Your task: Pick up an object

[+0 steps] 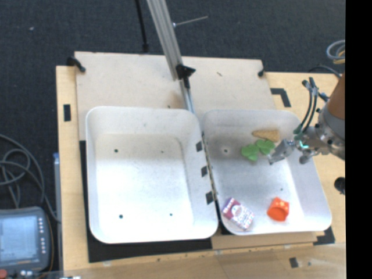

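Observation:
The right bin (302, 185) holds a green object (257, 150), a tan wedge-shaped piece (267, 135), an orange cup-like object (279, 209) and a pink-and-white packet (238, 214). My gripper (280, 152) reaches in from the right at the bin's upper right part. Its tip lies just right of the green object and below the tan piece. Nothing shows between its fingers.
The left bin (99, 173) stands beside the right one, with a divider edge (206, 167) between them. A slanted metal pole (168, 39) rises from behind the bins. A grey box with cables (23, 237) sits at the lower left off the bench.

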`<state>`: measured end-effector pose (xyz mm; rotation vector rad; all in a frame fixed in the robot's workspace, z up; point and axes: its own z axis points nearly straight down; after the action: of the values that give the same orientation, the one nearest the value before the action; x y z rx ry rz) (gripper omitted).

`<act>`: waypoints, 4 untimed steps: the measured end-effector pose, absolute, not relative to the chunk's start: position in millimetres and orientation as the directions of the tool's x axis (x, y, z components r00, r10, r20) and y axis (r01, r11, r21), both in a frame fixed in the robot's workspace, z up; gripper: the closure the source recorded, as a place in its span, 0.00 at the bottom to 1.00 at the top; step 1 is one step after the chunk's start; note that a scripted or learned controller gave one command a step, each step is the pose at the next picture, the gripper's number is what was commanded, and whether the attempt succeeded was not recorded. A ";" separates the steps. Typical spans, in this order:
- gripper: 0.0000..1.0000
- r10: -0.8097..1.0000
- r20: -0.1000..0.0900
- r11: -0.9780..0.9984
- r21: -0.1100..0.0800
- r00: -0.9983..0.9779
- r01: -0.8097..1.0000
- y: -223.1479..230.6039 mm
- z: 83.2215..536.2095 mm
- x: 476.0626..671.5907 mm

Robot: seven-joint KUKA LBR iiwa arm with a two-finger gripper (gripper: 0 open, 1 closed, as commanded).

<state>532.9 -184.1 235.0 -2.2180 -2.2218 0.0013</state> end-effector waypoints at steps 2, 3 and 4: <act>0.00 1.000 -0.001 -0.002 -0.003 0.002 1.000 -178.2 192.5 531.9; 0.00 1.000 -0.001 -0.002 -0.003 0.002 1.000 -176.7 149.8 529.2; 0.00 1.000 -0.002 -0.002 0.000 0.002 1.000 -178.0 99.0 529.1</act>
<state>529.1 -178.0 99.0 -2.2247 -2.2203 0.0030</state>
